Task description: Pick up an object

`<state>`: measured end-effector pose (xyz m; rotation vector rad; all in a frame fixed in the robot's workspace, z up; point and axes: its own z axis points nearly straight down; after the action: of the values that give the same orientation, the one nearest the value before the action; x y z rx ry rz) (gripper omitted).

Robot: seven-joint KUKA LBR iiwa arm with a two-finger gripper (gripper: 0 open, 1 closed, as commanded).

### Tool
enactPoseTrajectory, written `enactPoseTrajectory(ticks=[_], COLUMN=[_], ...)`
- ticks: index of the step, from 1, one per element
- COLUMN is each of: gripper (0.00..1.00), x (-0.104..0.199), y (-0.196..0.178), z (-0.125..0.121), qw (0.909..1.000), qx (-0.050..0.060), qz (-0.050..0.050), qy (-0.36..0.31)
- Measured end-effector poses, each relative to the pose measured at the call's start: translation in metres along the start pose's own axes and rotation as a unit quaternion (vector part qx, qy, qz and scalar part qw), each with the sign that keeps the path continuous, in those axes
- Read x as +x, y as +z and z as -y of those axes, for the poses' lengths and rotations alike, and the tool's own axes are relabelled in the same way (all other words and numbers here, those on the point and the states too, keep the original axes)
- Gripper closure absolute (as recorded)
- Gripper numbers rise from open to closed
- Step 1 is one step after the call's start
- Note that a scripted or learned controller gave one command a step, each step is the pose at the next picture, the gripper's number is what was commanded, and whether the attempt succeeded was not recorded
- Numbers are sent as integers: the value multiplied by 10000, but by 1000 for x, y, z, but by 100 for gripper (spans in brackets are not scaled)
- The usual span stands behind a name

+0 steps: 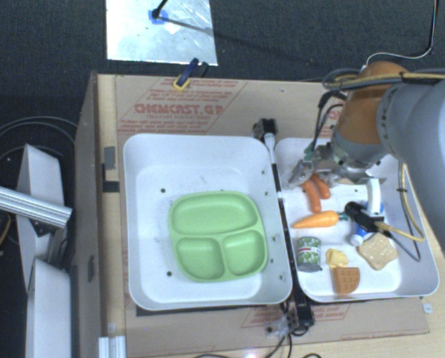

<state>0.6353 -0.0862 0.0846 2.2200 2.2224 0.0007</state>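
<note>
The right bin holds several toy foods. A pair of orange-red sausages lies near its upper left, with an orange carrot just below them. My gripper hangs low over the top end of the sausages, open, its fingers spread to either side and nothing held between them. The grey arm with its orange band comes in from the upper right and hides the bin's far corner.
Also in the right bin are a green can, a yellow chunk, a waffle, a bread slice and a blue-white bottle. A green divided plate lies in the left bin.
</note>
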Motion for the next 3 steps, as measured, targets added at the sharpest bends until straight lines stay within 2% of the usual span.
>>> enactPoseTrajectory(ticks=[2,3], gripper=[0,0], x=[-6,-5], y=[0,0], z=[33,-3], qw=[10000,10000], qx=[2,-13], qz=[0,3], qy=[0,-14])
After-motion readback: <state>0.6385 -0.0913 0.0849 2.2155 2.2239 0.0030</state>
